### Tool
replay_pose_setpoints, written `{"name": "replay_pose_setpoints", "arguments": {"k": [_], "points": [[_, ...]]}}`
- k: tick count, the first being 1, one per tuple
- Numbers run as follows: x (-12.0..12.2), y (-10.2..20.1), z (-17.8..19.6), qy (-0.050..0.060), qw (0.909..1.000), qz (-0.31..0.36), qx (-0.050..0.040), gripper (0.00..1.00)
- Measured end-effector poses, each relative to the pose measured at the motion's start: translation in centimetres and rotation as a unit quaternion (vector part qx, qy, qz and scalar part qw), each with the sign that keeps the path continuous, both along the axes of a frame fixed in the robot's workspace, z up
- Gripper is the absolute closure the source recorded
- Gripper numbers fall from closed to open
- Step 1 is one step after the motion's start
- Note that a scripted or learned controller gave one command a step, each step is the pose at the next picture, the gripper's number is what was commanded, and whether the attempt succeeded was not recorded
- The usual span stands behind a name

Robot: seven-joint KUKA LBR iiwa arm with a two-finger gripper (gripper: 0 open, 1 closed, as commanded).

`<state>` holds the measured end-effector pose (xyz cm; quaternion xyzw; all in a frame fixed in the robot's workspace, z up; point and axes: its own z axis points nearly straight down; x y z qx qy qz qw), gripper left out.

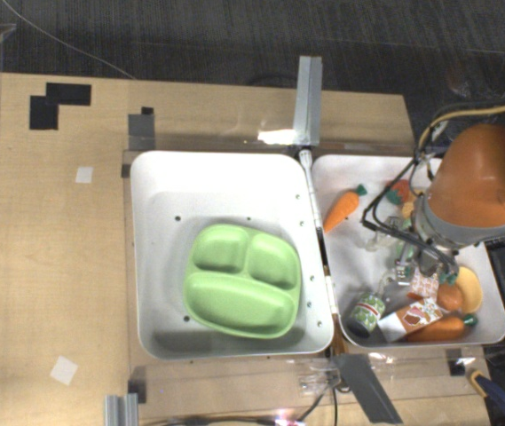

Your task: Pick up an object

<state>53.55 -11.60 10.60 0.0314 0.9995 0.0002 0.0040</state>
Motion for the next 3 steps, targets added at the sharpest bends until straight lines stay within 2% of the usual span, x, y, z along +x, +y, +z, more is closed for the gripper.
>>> {"name": "replay_pose_setpoints", "arguments": {"k": [1,2,3], "points": [[8.8,-3.0,-1.7,-0.003,0.9988,-0.048,-0.0002,0.00],[3.1,-3.6,-1.6,-0.003,0.9936,-0.113,0.0004,0.00],[2.3,1.3,-1.6,-0.004,0.9966,-0.082,0.0001,0.00]]}}
